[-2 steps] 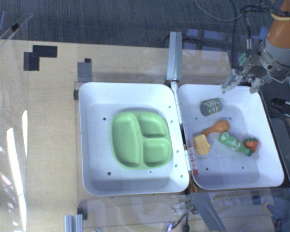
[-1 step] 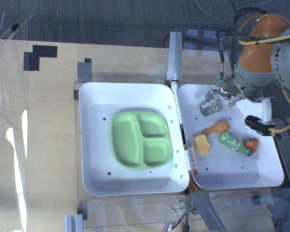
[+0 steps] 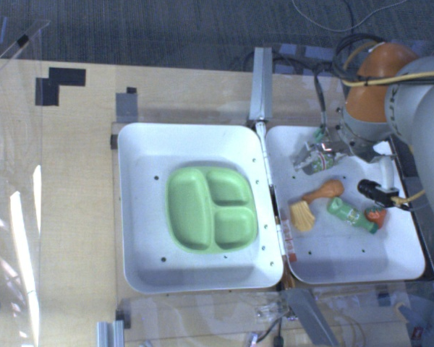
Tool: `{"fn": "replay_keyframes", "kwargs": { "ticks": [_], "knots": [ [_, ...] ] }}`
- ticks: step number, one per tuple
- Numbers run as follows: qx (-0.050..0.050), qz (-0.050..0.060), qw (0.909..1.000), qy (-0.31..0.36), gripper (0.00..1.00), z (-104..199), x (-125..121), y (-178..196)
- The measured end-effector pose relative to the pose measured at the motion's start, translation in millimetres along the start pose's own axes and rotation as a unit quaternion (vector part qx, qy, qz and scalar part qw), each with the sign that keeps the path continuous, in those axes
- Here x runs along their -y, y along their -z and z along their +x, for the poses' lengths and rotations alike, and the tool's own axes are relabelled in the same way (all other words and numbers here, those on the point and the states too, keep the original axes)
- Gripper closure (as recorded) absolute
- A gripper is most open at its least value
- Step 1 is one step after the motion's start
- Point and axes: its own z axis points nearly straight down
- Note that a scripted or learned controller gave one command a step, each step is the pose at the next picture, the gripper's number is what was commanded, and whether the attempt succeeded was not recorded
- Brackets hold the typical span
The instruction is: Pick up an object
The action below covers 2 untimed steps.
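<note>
1. A pale wooden tabletop (image 3: 72, 215) carries two shallow white bins side by side.
2. The left bin (image 3: 141, 266) holds a green divided tray (image 3: 210, 208).
3. The grey robot arm (image 3: 412, 100) reaches into the right bin (image 3: 347, 266); its pincer (image 3: 320, 150) sits low at the far corner, and I cannot tell how wide it stands.
4. Nothing looks lifted, so the pick seems yet to be done.
5. A brush (image 3: 315, 201) lies mid-bin, handle towards the far right, bristles near left.
6. A green bottle (image 3: 354, 215) lies beside it, slanting the other way.
</note>
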Motion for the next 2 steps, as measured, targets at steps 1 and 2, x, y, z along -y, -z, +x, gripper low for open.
{"fn": "replay_keyframes", "kwargs": {
  "ticks": [1,2],
  "knots": [
    [0.000,-0.001,1.0000,0.001,1.00,0,-2,9],
    [0.000,0.000,1.0000,-0.009,1.00,54,4,108]
  ]
}}
